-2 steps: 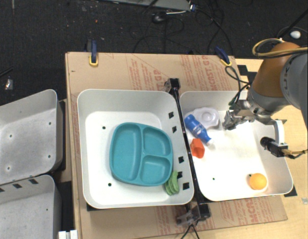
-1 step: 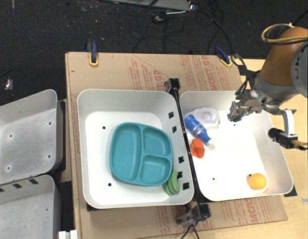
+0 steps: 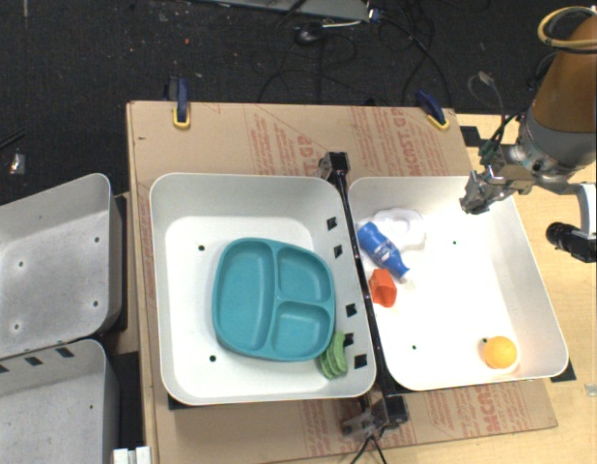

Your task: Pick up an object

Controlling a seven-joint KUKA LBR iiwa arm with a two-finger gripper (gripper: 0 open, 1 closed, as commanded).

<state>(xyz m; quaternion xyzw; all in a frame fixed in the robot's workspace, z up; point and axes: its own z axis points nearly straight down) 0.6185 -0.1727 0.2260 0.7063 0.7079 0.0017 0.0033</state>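
Diagonally, the blue bottle (image 3: 383, 247) points from upper left to lower right; claw (image 3: 475, 199) grip unclear.

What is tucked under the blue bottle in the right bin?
The blue bottle lies partly over a white object, with an orange piece just below. What the white object is stays unclear, half covered.
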